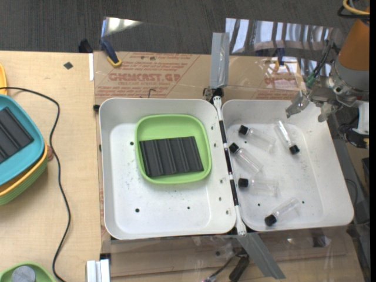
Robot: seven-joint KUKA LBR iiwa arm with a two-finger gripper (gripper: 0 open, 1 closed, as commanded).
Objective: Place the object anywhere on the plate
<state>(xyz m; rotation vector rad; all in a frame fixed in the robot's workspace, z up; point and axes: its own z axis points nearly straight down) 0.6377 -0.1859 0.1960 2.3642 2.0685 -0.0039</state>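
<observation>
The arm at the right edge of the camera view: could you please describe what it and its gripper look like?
The arm shows an orange band above a pale grey wrist section. Dark cables, one seemingly green, run down beside it near the wrist. Below sits a compact metallic grey gripper with thin, light-coloured parts sticking out to either side. No lettering or markings can be made out on it at this size.

A: What are the bins [170, 222] made of, left of the gripper [311, 106]?

B: They look like smooth white plastic, slightly glossy and speckled with dark marks. The green plate [172, 127] in the farther one looks like matt plastic, and the black insert [171, 155] on it is ribbed and dull.

A: And the vials [281, 210] below the gripper?

B: Clear and glassy-looking, with matt black caps. The worktop [47, 87] looks like pale, smooth wood, and printed brown cardboard [153, 75] lies behind the bins.
</observation>
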